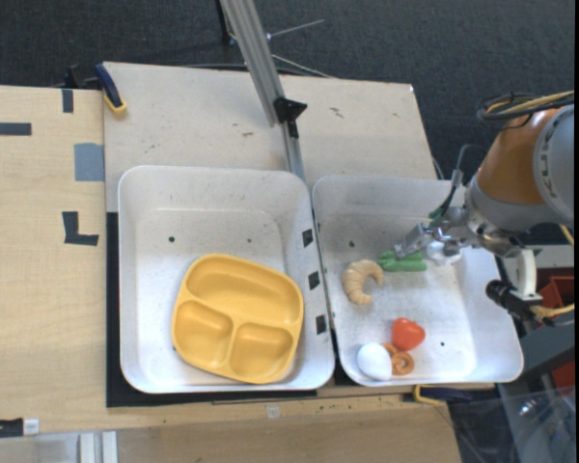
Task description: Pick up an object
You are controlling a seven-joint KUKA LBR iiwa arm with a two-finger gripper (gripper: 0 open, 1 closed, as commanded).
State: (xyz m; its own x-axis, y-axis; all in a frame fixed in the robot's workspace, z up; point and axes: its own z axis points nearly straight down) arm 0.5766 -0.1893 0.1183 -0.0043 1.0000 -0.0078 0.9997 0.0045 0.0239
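The jaws look closed on one end of a small green stick-shaped toy [403, 261], though the metal fingertips are too small and blurred to be sure of the grip — the two-finger gripper [427, 247] sits low over the upper middle of the right shallow white bin [482, 360]. The green piece lies nearly level, pointing toward the bin's left wall. Just beside its free end rests a tan curved croissant-shaped toy [362, 280], close enough to crowd that side. Nearer the front edge, well apart from the gripper, sit a red pepper-like toy [407, 333], a white egg-shaped object [372, 360] and a small orange ring-like piece [401, 361] touching the egg. The left white bin [145, 258] holds a yellow three-compartment plastic tray [237, 316].
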